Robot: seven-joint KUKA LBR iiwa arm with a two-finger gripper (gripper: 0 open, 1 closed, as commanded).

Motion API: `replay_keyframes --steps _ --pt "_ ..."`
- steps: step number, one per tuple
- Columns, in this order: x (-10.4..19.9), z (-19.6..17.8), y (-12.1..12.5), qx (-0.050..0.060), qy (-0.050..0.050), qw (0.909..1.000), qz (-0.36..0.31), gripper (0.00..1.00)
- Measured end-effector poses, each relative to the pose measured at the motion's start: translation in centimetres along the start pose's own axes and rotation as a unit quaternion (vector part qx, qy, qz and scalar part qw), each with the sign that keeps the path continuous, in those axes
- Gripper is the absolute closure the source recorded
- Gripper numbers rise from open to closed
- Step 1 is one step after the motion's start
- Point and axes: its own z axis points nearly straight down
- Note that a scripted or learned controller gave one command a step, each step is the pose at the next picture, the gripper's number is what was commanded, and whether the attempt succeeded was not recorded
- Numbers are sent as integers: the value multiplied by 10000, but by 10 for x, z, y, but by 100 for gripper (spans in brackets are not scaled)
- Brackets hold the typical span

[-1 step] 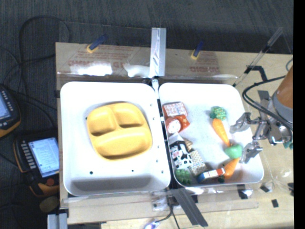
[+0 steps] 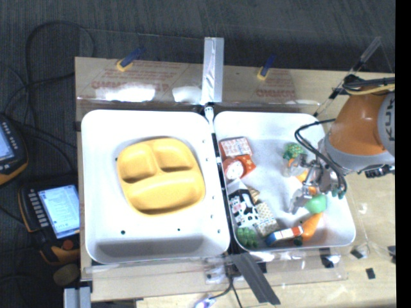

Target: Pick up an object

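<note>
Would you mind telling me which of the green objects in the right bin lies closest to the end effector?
The round light-green ball, right beside the end effector. The green toy sits nearer the bin's back, and the dark green piece lies at the front-left corner.

A wooden bench [image 2: 87, 69] bears two white bins [image 2: 103, 236] (side by side).

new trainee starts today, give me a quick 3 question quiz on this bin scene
1. True or false: the yellow divided tray lies in the left bin.
2. Over which bin is the gripper? A) left bin B) right bin C) neither
3. Fill in: the object nearest the fingertips, a round ball, is coloured ____.

Key: 1 true. 2 B. 3 green.
</note>
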Motion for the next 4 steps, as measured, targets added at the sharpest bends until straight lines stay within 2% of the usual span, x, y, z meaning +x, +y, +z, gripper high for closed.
replay_keyframes --steps 1,2,3,4 --pt "-50 1 52 -4 -20 10000 -17 0" --pt "-5 0 11 11 -11 10000 88 0" --pt "45 -2 1 13 -30 9994 334 0" --pt "4 0 23 2 -10 9959 902 0"
